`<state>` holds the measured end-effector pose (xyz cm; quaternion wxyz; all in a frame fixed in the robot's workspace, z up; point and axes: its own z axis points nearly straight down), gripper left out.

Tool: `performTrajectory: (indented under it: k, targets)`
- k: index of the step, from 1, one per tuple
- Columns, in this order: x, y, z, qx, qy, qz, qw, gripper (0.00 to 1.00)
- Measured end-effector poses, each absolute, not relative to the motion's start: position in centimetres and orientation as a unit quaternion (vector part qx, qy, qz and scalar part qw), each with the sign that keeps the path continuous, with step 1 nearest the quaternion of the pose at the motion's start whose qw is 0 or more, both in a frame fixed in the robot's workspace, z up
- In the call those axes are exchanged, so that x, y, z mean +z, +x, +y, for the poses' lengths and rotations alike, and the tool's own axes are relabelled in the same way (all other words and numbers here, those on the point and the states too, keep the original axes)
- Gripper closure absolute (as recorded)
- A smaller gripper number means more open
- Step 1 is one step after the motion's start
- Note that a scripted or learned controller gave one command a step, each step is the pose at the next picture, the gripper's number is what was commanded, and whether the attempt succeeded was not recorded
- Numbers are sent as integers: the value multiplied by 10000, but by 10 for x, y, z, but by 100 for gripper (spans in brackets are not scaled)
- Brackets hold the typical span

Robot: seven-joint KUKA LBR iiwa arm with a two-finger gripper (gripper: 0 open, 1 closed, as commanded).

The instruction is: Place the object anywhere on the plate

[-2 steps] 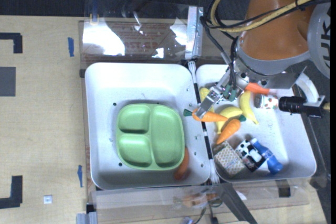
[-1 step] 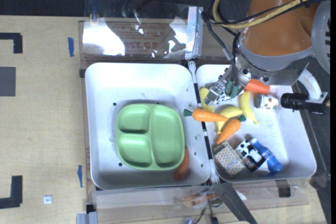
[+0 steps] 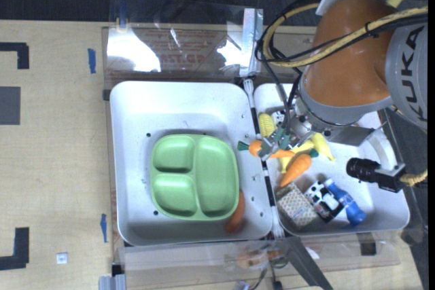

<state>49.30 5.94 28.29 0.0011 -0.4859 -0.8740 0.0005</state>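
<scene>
Green plate point(image 3: 196, 176) in left bin point(image 3: 129, 146); jaws point(image 3: 277, 140) over toy carrot point(image 3: 294, 168).

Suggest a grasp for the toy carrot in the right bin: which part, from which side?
Take the toy carrot across its thick orange middle, coming straight down from above. It lies flat and slanted, leafy end up by the tool and tip pointing down-left, so close across its narrow width. The toy banana crowds its upper end and the bin divider sits near its tip, so I'd avoid both ends.
</scene>
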Motion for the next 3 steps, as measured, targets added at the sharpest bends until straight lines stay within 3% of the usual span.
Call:
performTrajectory:
  k: [1,2,3]
  targets:
    - [283,493,59,5,-4861,-8739,10,0]
    - [293,494,59,-3,-4860,-8740,-3,100]
    - [293,494,59,-3,-4860,-8740,-3,0]
